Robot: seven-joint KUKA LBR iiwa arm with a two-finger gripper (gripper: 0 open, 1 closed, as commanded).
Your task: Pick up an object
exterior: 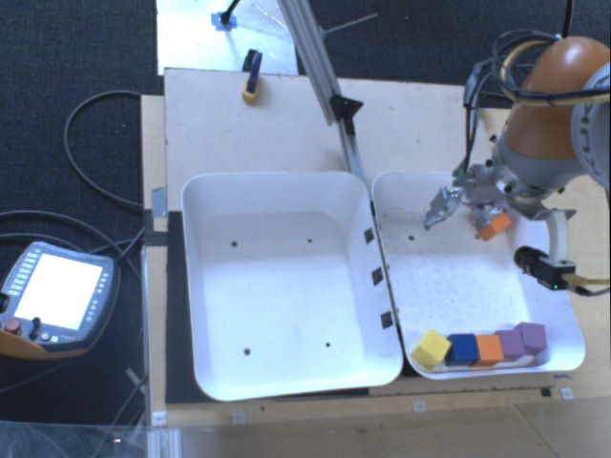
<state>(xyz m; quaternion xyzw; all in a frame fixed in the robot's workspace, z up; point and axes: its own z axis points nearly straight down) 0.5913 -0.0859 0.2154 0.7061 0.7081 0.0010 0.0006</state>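
The gripper (441, 210) hangs over the far part of the right bin (573, 351), one of two white bins on the worktop (258, 132), and I cannot tell how it is set. Just beside it, toward the arm, sits one orange cube (494, 226), apart from it as far as I can see. Well below it along the bin's near wall stand four more in a row: one yellow cube (431, 348), one blue cube (463, 349), a second orange one, one purple cube (525, 340).

A teach pendant (52, 297) (its screen lit) is seen left of the bench, with a black cable (91, 151) looped behind it. A yellow-and-black clamp (252, 74) is fixed at the board's far edge.
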